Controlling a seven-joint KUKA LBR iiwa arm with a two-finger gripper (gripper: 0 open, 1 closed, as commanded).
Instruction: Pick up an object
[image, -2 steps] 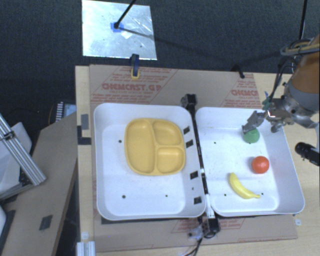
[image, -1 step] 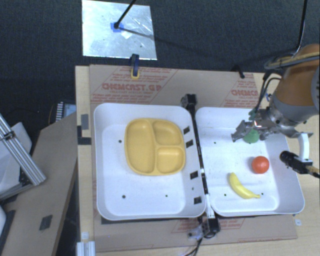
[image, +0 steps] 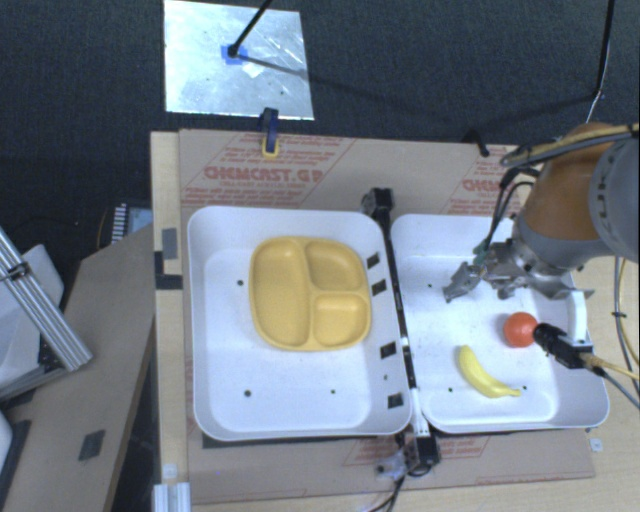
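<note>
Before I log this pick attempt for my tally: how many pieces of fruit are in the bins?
2, both in the right bin: a banana near its front, and an orange ball-like fruit just behind it. The arm may hide more.

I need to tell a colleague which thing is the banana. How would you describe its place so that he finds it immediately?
Look at the right bin of the two white bins. Near its front edge lies the banana, just below and left of the round orange-red ball. It is the only long, curved, yellow thing in that bin.
</note>
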